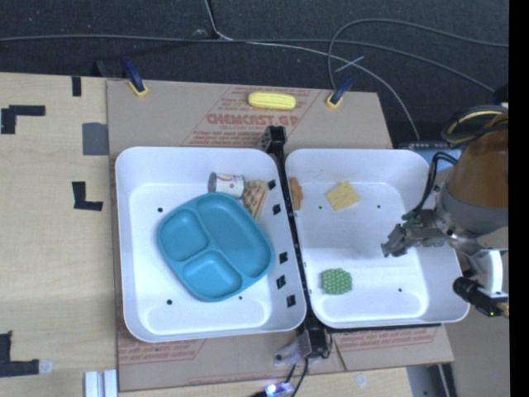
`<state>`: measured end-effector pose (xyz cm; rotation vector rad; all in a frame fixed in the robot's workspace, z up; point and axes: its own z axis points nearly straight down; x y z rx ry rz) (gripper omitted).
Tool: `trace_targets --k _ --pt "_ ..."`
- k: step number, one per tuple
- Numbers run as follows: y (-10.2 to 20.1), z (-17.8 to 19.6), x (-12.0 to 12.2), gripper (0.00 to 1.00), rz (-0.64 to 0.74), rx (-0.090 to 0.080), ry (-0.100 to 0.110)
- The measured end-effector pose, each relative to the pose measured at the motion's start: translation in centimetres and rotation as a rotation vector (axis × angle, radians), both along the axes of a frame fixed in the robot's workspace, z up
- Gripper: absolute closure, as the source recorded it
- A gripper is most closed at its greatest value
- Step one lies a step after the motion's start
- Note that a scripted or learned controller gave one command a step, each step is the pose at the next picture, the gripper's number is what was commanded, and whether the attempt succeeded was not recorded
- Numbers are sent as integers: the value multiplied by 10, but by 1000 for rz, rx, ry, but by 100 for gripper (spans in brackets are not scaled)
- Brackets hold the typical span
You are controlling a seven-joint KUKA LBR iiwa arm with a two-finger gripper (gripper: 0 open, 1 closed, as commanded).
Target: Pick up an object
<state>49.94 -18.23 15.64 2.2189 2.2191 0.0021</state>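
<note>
One blue tray (215, 246), one green ball (335, 281), one cracker (342, 195)

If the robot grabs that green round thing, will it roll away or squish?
The green ball looks round and bumpy, so a nudge would probably make it roll across the smooth bin. The bumps may help fingers grip it. It is small, so likely light. Whether it squishes I cannot tell. The gripper is near it.

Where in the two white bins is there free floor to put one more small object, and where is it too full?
Right bin: bare floor between the yellow cracker and the green round piece, and left of the gripper. Left bin: the blue divided plate fills most of it; bare strips remain along its left and front walls. Its back edge near the small cup is crowded.
</note>
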Motion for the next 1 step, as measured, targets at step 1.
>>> trace_targets --k 1 --pt "4 53 -8 100 1 0 -1"
